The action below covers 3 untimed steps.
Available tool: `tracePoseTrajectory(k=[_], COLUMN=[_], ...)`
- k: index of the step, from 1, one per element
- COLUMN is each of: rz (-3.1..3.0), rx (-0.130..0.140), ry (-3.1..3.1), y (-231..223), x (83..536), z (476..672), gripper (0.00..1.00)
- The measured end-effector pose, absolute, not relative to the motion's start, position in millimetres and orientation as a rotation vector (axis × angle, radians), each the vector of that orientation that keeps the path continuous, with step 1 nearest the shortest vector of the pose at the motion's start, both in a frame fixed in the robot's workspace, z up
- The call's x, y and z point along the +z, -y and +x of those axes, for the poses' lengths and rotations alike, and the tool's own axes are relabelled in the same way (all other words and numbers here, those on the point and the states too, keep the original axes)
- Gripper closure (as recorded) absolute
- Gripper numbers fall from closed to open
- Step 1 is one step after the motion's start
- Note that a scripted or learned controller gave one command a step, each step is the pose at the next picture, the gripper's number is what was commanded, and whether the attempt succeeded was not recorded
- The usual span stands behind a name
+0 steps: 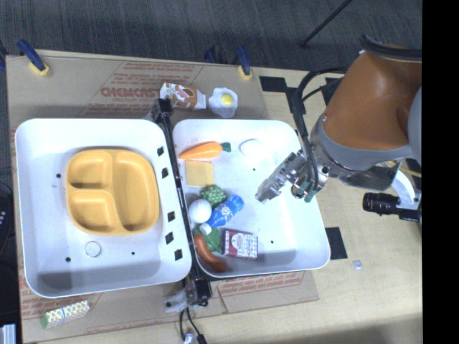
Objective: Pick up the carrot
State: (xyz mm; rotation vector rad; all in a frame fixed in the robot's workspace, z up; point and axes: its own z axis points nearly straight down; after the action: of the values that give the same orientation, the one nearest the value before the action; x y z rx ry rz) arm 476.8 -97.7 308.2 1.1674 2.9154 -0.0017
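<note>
Carrot [201, 150] is the thing to find, and it lies flat at the far end of the right bin [307, 229], close to the divider shared with the left bin [29, 192], its green top pointing away from that divider. Taking the carrot as the landmark and starting at the near edge of the bench: a red and white carton [239, 244] sits well nearer than the carrot, with a sausage [206, 254] beside it against the divider. A little farther in come a white ball [199, 211], a blue bottle [226, 209] and a green knobbly piece [212, 194], all clustered together. A yellow cheese slice [199, 173] lies just on the near side of the carrot, almost touching it. The gripper [277, 182] hangs over the right bin, off to the carrot's right and apart from it, holding nothing; how wide it stands cannot be told. Left of the carrot, across the divider, a yellow tray [112, 190] rests in the left bin. Beyond the carrot, outside the bins, sit a small brown carton [179, 96] and a fried egg [224, 101].
</note>
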Motion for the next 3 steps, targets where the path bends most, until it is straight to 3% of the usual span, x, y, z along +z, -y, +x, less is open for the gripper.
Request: tracePoseTrajectory(k=[1, 2, 3], rz=[1.193, 1.149, 1.128], rx=[-0.002, -0.001, -0.002], ry=[-2.911, -2.922, -2.934], y=[69, 104, 58], x=[202, 314, 252], z=[475.9, 477.0, 476.4], gripper=[1.00, 1.00, 1.00])
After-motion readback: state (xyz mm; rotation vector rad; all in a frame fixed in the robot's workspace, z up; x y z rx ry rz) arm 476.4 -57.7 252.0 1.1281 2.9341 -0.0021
